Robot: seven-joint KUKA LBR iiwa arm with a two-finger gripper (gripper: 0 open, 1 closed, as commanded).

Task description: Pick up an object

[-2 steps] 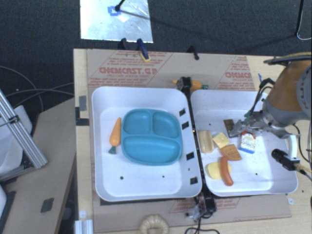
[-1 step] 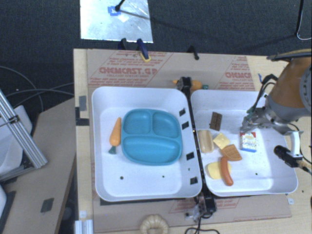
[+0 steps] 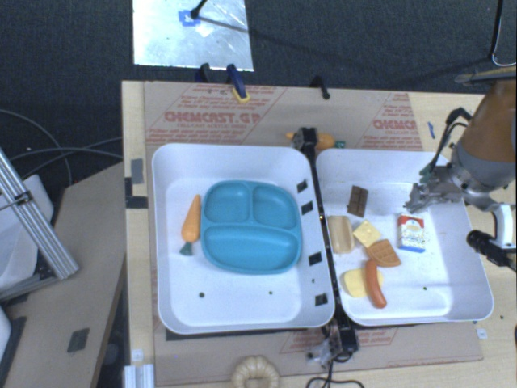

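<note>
We see the left bin [image 3: 170, 241] holding a blue divided plate [image 3: 249, 225] and a carrot [image 3: 191, 219]. The right bin [image 3: 472, 289] holds 6 small items, including a sausage [image 3: 376, 284] and a red-and-white carton [image 3: 412, 234]. The gripper [image 3: 422, 194] hovers just beyond the carton, grasping nothing.

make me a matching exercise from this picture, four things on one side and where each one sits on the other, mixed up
Things:
1. carrot
2. blue divided plate
3. small red and white carton
4. brown block

Places:
A. middle of the left bin
B. right bin, just below the gripper
C. left bin, beside the plate's left edge
D. right bin, upper left part, above the other food pieces

Pairs: 1-C, 2-A, 3-B, 4-D
</note>
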